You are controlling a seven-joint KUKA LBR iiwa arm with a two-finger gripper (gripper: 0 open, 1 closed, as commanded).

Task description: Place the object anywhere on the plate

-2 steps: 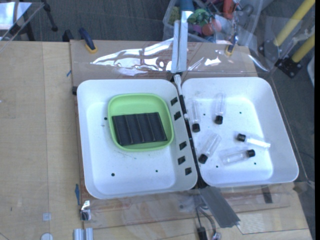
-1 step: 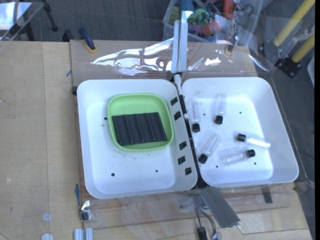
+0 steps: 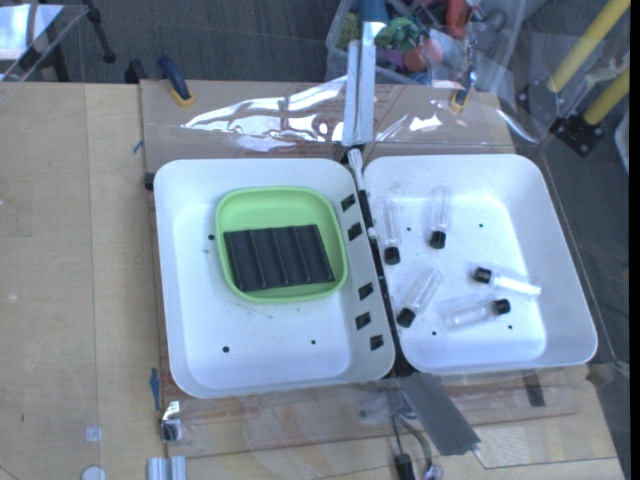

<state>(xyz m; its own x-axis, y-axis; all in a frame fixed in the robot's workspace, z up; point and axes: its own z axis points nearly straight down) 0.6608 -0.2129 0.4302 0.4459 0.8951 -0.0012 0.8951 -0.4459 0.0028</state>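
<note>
Dark ribbed rectangular object [image 3: 278, 258] lies flat on green plate [image 3: 282, 204] (left bin [image 3: 180, 298]); gripper state: cannot tell.

Single fixed camera, mounted above the bench [image 3: 60, 268], looking down at a slant. Takes in both white bins whole: left bin [image 3: 190, 358] and right bin [image 3: 560, 338], side by side at mid-frame. Far enough back to include bench margins on the near and left sides and clutter beyond the far edge.
</note>
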